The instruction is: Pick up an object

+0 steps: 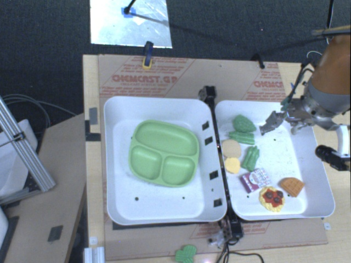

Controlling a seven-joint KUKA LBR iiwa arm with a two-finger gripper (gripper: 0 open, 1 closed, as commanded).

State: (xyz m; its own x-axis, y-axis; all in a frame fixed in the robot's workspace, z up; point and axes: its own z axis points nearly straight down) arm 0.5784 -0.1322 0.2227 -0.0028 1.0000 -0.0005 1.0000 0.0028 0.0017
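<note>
The gripper [272, 124] hangs above the upper part of the right bin [312, 163], its grey fingers [269, 126] pointing left toward the toy food; whether they are spread or pressed together cannot be told from this angle, and nothing shows between them. Just left of the fingertips lies a green leafy piece [243, 124], with a green pod [242, 138] below it. Further down sit a tan round cookie [231, 148], a yellow disc [232, 165], a green ridged vegetable [251, 158], a red-and-white packet [255, 179], a small pizza [272, 198] and a brown waffle [292, 186]. The left bin [118, 147] holds a green divided plate [164, 152]. Another green leaf piece [185, 253] rests on the bench [181, 73] in front of the bins.
</note>
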